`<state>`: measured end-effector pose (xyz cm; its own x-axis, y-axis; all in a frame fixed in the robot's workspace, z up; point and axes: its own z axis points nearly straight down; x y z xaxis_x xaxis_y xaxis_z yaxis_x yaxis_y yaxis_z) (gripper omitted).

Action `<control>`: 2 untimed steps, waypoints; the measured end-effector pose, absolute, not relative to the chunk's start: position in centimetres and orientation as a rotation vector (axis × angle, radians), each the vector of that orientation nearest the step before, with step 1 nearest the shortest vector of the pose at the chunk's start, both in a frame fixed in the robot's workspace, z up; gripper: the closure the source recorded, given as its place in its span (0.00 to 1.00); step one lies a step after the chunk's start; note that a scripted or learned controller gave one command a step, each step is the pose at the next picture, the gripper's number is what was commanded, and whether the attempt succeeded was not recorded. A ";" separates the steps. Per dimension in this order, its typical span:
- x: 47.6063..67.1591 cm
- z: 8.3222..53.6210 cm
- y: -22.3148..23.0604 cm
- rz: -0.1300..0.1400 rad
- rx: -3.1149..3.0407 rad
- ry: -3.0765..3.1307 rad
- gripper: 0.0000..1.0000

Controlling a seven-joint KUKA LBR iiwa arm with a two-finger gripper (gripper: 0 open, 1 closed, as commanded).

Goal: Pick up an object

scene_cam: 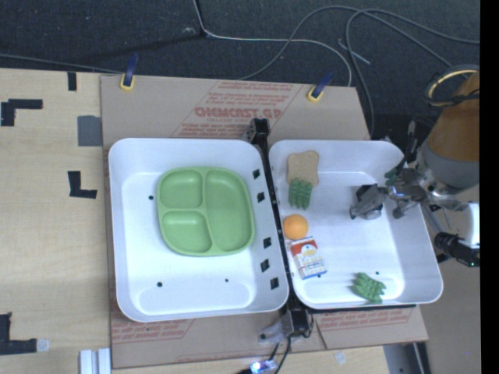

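The right bin (390, 232) holds a tan slice of bread (302, 166) at its far left, a green ridged piece (299, 194) just below it, an orange ball (295, 227), a small red and white carton (309, 257) and a green leafy piece (368, 287) near the front. My gripper (366, 202) hangs over the right half of this bin, its dark fingers pointing left, well apart from all the objects. Nothing lies between its fingers.
The left bin (132, 232) bears a green divided plate (206, 210). Black clips line the wall between the bins (267, 209). Both bins rest on a cardboard sheet (226, 107). Cables (327, 22) trail over the dark cloth behind.
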<state>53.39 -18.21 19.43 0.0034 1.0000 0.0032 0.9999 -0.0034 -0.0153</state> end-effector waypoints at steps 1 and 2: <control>53.7 20.2 -18.2 0.002 -2.219 -2.222 0.00; 53.5 13.8 -17.8 0.007 -2.217 -2.218 0.00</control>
